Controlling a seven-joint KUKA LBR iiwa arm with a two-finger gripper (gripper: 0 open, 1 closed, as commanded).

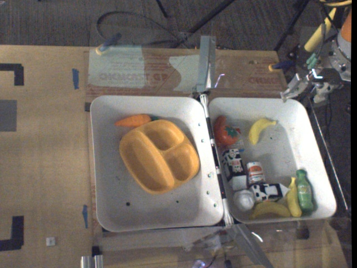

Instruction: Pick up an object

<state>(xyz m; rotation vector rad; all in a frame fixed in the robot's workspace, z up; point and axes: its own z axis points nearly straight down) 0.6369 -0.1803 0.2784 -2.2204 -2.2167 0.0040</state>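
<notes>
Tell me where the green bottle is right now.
The green bottle lies in the right bin, at its near right corner, right beside a banana and to the right of the cow-patterned carton.

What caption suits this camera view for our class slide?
Robot hand hovers above the right white bin's far corner; an orange divided plastic tray and a carrot lie in the left bin.

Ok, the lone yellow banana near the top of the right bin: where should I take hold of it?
Grip the yellow curved toy banana across its thick middle, coming straight down from above. It lies flat on the right white bin's floor, apart from the red toy, so both its sides look free. The gripper sits beyond the bin's far right corner.
</notes>
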